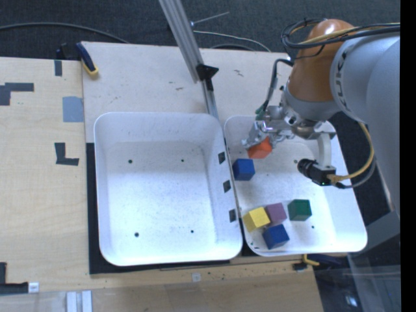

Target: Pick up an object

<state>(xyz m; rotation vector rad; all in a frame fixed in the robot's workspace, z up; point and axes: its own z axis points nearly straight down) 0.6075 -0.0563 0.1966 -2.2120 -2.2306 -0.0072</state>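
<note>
Reached in from the right with the arm (338,64) and placed the claw (262,136) low over the rear-left part of the right bin (351,236). Found the orange object (260,150) directly below the claw, touching or almost touching it; judged it the pick target. Could not tell whether the claw stood apart, together or clamped, so could not confirm a hold.

Noted a blue cube (244,169) just beside the orange object, toward the bin's left wall; judged it close enough to be nudged during a lift. Noted a yellow block (257,218), purple block (276,211), green block (299,209) and second blue cube (275,235) grouped near the front wall. Lay well apart from the claw, hence no interference expected. Noted the left bin (104,174) alongside on the counter (39,174).
</note>
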